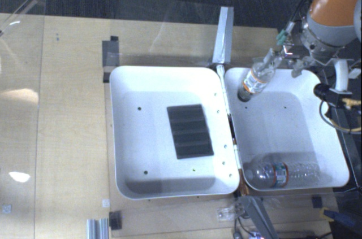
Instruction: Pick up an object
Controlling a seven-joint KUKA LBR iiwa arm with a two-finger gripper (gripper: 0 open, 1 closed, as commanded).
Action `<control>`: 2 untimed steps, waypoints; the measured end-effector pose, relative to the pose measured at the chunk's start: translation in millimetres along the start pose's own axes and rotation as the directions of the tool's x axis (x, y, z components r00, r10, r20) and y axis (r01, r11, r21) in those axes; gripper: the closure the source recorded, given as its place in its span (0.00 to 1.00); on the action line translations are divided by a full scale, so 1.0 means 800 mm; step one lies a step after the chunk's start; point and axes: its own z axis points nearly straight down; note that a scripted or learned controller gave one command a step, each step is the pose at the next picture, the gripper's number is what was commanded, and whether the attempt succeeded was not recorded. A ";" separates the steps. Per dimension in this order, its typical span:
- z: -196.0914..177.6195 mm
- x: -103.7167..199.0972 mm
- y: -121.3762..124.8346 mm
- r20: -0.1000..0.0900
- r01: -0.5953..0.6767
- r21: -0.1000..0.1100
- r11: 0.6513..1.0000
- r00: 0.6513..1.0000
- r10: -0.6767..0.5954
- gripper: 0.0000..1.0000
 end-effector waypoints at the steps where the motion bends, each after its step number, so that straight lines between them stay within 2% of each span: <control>1: 0.137 -0.007 0.027 0.002 0.087 -0.010 0.996 0.996 -0.087 0.00; 2: 0.245 -0.025 0.042 0.000 -0.003 -0.004 1.000 1.000 0.003 0.00</control>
